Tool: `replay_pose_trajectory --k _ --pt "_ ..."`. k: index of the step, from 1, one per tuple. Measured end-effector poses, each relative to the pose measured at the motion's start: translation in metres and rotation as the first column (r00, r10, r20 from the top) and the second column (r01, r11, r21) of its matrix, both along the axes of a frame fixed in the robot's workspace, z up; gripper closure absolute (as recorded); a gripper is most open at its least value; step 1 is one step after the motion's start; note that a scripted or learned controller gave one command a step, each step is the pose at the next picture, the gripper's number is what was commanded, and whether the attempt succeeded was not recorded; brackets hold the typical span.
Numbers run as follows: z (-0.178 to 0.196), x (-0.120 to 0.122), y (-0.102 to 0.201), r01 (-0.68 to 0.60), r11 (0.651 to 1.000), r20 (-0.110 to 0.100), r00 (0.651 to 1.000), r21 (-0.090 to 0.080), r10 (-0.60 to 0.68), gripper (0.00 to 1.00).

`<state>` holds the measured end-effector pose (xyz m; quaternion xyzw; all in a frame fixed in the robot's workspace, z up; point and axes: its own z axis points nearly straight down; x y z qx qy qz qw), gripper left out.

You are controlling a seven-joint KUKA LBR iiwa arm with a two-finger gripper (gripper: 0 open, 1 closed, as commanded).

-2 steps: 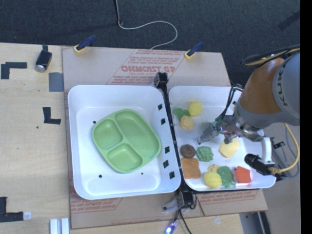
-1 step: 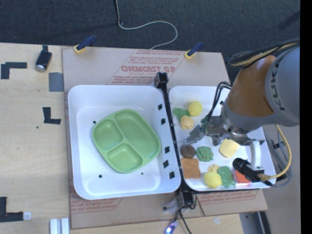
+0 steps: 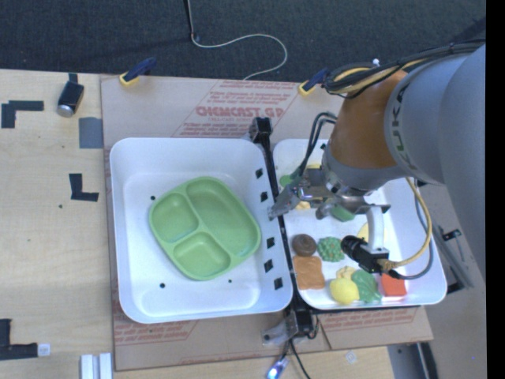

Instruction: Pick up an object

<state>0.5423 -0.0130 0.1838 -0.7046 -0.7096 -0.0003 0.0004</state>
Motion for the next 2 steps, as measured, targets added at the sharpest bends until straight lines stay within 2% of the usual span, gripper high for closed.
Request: replay_pose_trajectory --k 1,2 --pt "0.01 -0.002 -0.003 0.004 1.0 -0.004 1.0 0.0 -0.004 1.0" --pt "0.163 0.008 0.034 0.0 1.0 0.016 1.0 0.001 0.0 1.0"
